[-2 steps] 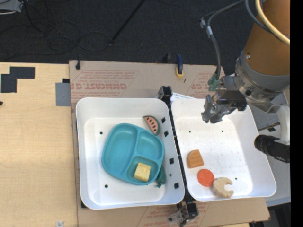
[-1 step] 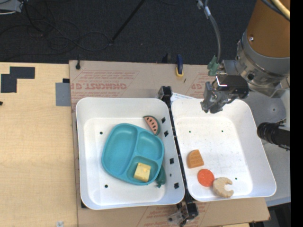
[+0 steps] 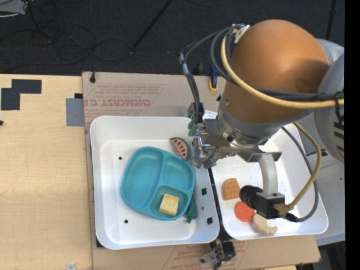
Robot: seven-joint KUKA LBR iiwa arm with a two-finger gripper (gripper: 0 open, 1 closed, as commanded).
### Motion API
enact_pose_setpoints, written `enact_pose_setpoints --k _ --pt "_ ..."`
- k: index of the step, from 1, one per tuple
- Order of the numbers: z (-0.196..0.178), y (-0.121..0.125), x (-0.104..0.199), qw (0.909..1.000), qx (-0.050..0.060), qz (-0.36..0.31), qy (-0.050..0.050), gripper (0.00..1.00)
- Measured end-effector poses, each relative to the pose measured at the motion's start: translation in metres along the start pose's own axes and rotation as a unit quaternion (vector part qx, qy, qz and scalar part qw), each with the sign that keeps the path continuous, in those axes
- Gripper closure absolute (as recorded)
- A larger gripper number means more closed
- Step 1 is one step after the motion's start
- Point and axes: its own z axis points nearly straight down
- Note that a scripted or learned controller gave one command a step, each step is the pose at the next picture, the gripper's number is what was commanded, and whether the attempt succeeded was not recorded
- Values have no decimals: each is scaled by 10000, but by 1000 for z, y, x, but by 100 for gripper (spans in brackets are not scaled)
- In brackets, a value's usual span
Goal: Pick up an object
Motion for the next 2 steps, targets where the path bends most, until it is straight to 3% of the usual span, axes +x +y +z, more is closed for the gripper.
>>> enact_pose_setpoints --k 1,2 --pt "-29 1 37 10000 -72 4 17 100" --pt "-120 0 99 9999 -109 -9 38 100"
